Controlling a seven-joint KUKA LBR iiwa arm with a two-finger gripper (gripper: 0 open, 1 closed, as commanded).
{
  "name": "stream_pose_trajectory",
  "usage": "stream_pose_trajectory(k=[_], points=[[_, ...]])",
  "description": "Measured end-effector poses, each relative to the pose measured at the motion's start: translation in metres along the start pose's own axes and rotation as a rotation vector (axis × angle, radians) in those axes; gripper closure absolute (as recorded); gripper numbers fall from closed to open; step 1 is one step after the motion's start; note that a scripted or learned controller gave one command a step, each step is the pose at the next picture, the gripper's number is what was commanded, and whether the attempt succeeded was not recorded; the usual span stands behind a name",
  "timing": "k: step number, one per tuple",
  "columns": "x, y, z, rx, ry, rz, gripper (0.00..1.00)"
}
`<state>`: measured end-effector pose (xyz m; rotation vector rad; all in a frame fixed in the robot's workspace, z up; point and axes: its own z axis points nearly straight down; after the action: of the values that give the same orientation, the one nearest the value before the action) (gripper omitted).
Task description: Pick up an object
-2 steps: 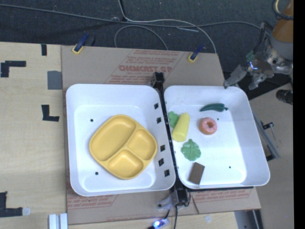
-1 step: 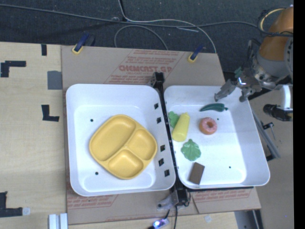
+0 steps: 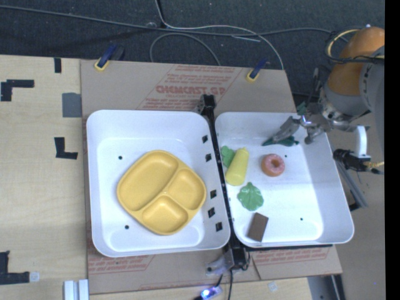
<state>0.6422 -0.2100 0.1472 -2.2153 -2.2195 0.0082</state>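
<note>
On the cardboard sheet (image 3: 187, 86), red "CHEMCAST GP" lettering, partly legible

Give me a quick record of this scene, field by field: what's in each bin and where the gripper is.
left bin: yellow divided plate
right bin: yellow bottle, pink donut, green leafy piece, brown block, dark green item
gripper: over right bin's far edge, above the dark green item
arm: enters from right

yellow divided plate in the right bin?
No, the yellow plate lies in the left bin; the right bin holds the donut and other small items.
</note>
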Motion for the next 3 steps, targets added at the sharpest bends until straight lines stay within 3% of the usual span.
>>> stream_pose_trajectory(k=[1,2,3], points=[[-0.005,0.003,0.049,0.001,0.0,0.0,0.0],[-0.004,0.003,0.039,0.001,0.0,-0.001,1.0],[-0.003,0.01,-0.02,-0.008,0.0,0.0,1.0]])
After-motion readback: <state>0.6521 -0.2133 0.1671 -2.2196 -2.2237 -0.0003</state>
